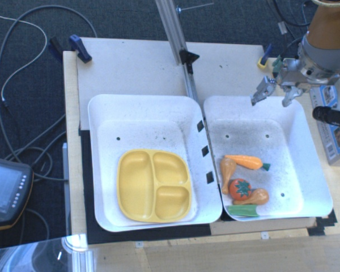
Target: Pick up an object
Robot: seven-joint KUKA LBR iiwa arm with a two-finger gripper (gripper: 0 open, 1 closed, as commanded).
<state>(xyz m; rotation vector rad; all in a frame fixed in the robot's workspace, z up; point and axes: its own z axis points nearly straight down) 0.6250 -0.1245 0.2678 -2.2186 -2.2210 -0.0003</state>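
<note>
End effector (275, 93) apart, holding nothing, above right bin (306, 152) rear rim — suggest descending on carrot (245, 161), fingers straddling it — tomato (240, 188) sits crowded.

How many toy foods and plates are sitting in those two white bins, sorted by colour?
Orange: 2, a carrot and a tan-orange squash
Red: 1, a tomato
Green: 1, a pea pod
Yellow: 1, a divided plate
Total: 5
</note>
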